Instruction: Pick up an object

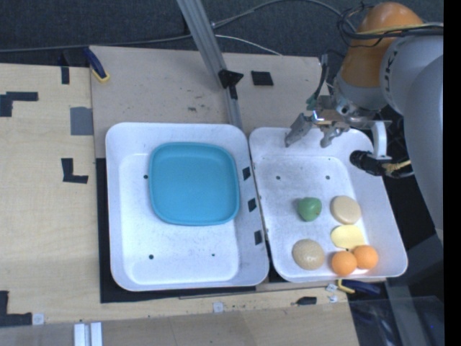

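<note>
A single fixed camera looks down from above the bench (43, 193) at a slant, far enough back to take in both white bins — the left bin (122, 193) and the right bin (288, 164) — side by side at mid-frame. The far edge of the bench and a dark floor run along the top, while the arm (403, 56) enters from the frame's right side.

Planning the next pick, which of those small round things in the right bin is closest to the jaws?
The green piece: it lies farthest up the bin, ahead of the tan, yellow and orange ones.
</note>
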`<action>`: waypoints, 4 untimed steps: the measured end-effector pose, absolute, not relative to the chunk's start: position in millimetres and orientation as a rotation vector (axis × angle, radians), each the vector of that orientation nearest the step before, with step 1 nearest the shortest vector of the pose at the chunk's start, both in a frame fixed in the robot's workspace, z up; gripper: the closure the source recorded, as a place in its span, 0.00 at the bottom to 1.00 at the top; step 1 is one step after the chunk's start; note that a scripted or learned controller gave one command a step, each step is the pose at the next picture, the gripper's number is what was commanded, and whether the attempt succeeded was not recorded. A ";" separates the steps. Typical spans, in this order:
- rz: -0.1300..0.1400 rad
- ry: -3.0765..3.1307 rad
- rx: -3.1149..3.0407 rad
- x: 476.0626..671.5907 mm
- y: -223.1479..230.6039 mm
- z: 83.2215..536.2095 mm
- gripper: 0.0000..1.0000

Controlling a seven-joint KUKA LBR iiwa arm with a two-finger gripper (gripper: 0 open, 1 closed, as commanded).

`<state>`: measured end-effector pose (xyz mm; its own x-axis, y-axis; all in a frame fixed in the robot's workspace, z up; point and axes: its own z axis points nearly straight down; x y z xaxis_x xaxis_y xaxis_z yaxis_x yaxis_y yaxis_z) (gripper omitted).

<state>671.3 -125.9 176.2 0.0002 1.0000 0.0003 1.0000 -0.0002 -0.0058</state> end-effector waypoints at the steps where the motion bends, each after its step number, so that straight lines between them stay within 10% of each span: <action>1: 0.004 -2.220 -2.219 666.6 -126.7 132.7 0.00; 2: 0.001 -2.223 -2.220 667.5 -126.3 145.2 1.00; 4: -0.004 -2.224 -2.223 676.1 -128.0 254.0 1.00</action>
